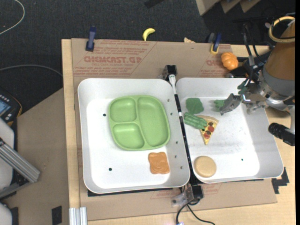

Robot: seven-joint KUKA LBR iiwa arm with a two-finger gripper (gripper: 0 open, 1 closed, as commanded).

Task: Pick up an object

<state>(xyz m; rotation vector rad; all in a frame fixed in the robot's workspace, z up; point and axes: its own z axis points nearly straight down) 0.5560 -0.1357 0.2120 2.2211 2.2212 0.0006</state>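
Note:
My gripper [228, 105] hangs over the upper right part of the right bin [248, 158], reaching in from the right. A small dark green piece [219, 104] lies right at its tip; whether it is gripped I cannot tell. Further left in the same bin lie a green leaf-shaped toy [194, 105], a green ridged toy [195, 121] and a pizza slice toy [209, 131]. A round tan bun [205, 166] rests near the bin's front edge.
The left bin [93, 139] holds a green divided plate [139, 122] and an orange waffle-like toy [158, 162]. An orange fruit [229, 60] and a yellow banana [148, 33] lie beyond the bins. Blue clamps [90, 39] grip the board's back edge.

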